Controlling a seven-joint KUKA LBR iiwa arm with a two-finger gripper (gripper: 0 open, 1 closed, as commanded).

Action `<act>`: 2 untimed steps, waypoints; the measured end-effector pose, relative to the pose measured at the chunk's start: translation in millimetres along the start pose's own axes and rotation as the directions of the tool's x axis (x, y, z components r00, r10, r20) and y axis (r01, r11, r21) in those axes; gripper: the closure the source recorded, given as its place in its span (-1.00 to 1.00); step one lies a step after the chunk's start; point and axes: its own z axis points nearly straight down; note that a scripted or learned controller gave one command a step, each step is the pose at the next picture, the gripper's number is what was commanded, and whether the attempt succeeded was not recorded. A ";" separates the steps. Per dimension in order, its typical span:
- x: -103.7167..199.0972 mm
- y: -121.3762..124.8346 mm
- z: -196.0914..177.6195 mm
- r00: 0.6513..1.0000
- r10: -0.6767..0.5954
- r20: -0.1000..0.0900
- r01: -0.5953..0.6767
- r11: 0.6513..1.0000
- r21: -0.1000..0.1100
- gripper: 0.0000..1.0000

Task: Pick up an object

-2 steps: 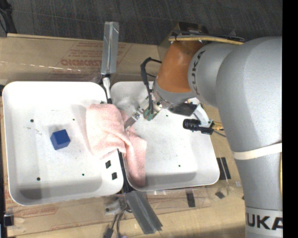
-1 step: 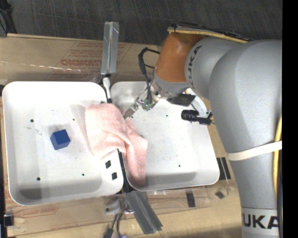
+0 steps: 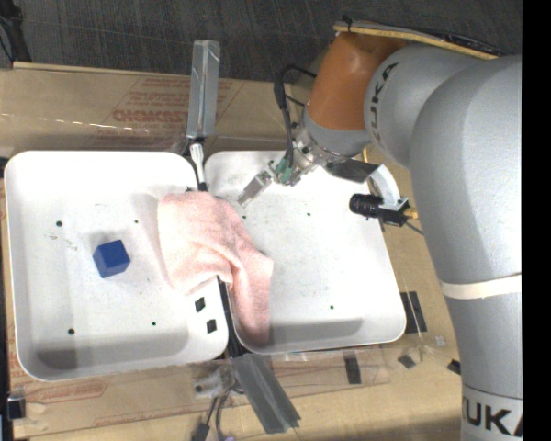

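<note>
A pink cloth (image 3: 211, 246) lies crumpled over the divider between the two white bins, spilling into both. A small blue cube (image 3: 111, 257) sits in the left bin (image 3: 37, 182). My gripper (image 3: 251, 191) hangs low over the far left corner of the right bin (image 3: 349, 274), just beyond the cloth's upper edge and close to it. I cannot tell whether it touches the cloth. Nothing shows in the gripper's grasp.
The grey arm with its orange band (image 3: 344, 85) fills the upper right and reaches over the right bin's far edge. A grey metal bar (image 3: 202, 90) stands behind the bins. Cardboard (image 3: 92, 99) lies under both bins.
</note>
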 end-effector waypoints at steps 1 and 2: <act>-2.4 9.0 63.2 0.974 -0.226 -0.003 0.226 0.974 0.001 -1.00; 2.3 -17.8 65.2 0.986 -0.169 -0.003 0.169 0.986 0.002 -1.00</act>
